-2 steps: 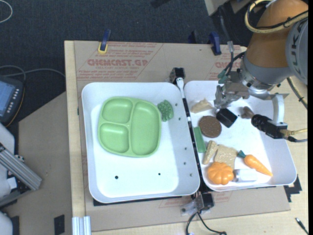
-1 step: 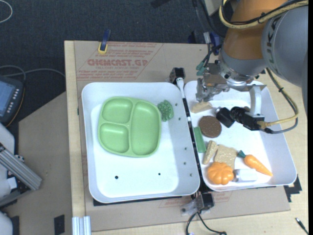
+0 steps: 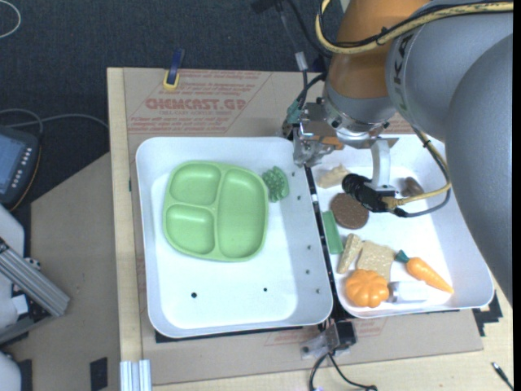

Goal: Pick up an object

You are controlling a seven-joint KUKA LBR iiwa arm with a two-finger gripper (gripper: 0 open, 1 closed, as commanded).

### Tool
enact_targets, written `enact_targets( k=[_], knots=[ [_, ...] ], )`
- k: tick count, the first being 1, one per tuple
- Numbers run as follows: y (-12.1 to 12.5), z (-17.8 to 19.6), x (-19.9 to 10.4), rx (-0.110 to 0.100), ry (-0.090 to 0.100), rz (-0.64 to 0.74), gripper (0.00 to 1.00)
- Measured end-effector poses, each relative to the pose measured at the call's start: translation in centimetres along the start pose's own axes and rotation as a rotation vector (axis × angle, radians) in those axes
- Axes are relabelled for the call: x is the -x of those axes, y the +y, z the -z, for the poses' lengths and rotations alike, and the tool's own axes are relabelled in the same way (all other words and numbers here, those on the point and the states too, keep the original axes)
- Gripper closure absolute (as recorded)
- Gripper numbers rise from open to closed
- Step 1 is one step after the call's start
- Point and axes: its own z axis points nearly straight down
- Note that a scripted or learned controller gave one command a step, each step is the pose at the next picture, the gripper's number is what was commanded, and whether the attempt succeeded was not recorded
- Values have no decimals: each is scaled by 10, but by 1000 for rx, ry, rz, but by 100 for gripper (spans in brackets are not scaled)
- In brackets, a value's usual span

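Gripper (image 3: pixel 308 149) seen upper centre, over divider between bins; open or closed cannot be told. Toy food crowded in right bin (image 3: pixel 464 287): cracker (image 3: pixel 376 257), carrot (image 3: pixel 426 274), pumpkin (image 3: pixel 366 288). Risks judged: bin edge struck, neighbours nudged, nothing grasped.

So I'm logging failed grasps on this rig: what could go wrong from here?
The gripper sits right over the divider between the bins, so it may strike the rim. The toys in the right bin are crowded: the crackers, pumpkin and carrot touch or nearly touch, so a grasp could nudge neighbours.
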Motion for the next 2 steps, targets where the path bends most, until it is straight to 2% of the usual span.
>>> enact_targets(
  k=[1, 2],
  knots=[
    [5, 2, -26, 1, 0, -2, 100],
    [14, -8, -30, 0, -1, -3, 100]
  ],
)
